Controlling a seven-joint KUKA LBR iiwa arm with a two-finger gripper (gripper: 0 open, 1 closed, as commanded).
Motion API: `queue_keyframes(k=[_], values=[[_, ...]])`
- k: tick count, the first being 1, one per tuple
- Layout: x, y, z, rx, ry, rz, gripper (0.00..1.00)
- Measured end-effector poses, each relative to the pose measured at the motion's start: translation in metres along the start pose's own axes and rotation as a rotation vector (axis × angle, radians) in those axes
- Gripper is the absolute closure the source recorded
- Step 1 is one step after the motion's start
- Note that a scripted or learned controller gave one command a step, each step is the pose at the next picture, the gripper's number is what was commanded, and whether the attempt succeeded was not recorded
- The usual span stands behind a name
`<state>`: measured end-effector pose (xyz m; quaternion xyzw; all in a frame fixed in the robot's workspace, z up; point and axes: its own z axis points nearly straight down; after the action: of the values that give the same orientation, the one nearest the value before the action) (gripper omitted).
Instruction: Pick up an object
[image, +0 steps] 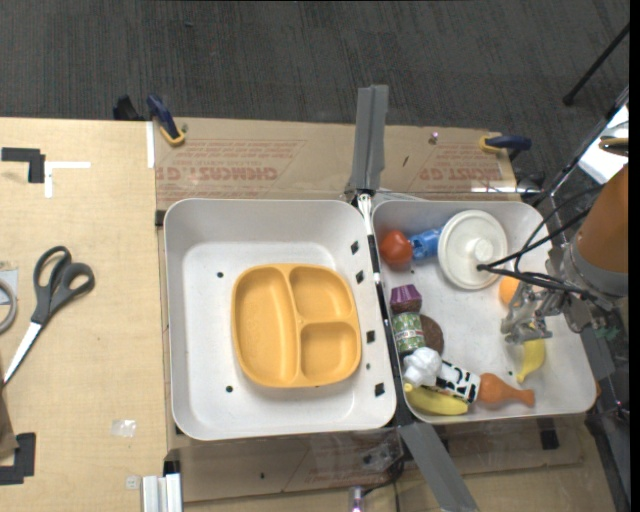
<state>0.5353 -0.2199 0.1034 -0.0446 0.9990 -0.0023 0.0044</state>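
Observation:
My gripper (524, 322) hangs low over the right side of the right bin (560, 395). It sits just above a small yellow banana-shaped piece (531, 360) and just below an orange ball (510, 289). I see nothing held in it. Left of it lie a white round dish (473, 248), a red tomato (396, 247) and a blue piece (427, 242). Further left and front are a purple-capped green bottle (407, 322), a black-and-white toy (443, 373), a yellow banana (436, 402) and an orange drumstick shape (503, 392).
The left bin (190, 300) holds a yellow divided plate (297, 325). Scissors (50, 290) lie on the bench at far left. A grey divider bar (371, 140) runs between the bins at the back. Black cables (520, 262) cross over the white dish.

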Motion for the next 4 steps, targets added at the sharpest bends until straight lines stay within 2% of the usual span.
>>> queue_keyframes(k=[1,2,3,4], values=[[0.0,0.0,0.0,0.0,0.0,-0.001,0.0],[-0.006,-0.001,0.01,-0.002,0.003,-0.022,0.0],[-0.008,-0.001,-0.001,0.001,-0.002,-0.025,1.0],[-0.02,-0.003,0.009,-0.003,0.001,0.113,1.0]])
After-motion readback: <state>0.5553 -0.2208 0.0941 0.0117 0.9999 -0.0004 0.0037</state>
